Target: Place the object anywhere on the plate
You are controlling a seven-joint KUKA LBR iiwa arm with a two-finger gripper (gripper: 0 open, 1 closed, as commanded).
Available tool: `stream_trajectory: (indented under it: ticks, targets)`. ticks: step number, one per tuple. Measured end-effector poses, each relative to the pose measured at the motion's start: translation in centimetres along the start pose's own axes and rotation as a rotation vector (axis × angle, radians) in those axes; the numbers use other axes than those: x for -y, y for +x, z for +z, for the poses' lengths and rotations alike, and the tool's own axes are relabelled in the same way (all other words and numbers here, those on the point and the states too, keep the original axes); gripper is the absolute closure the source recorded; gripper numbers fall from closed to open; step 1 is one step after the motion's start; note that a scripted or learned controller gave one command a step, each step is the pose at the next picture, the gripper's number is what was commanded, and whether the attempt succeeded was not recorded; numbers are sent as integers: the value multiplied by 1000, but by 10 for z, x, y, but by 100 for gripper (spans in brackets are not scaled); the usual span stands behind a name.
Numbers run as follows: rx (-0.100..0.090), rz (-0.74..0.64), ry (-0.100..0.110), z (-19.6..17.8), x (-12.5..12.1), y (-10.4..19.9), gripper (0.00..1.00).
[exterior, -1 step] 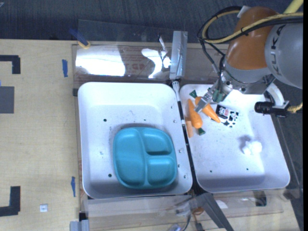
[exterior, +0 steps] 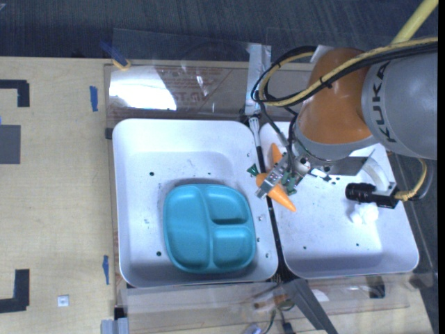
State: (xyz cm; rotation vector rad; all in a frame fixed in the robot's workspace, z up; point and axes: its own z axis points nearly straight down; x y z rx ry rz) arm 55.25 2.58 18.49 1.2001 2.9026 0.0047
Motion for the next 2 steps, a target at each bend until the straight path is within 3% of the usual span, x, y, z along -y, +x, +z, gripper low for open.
stream_trajectory:
  ticks: [1, 2]
  targets:
    - [-1, -121, 2, 2, -32, 65, 100]
    - [-1, -119, 3, 2, -31, 64, 0]
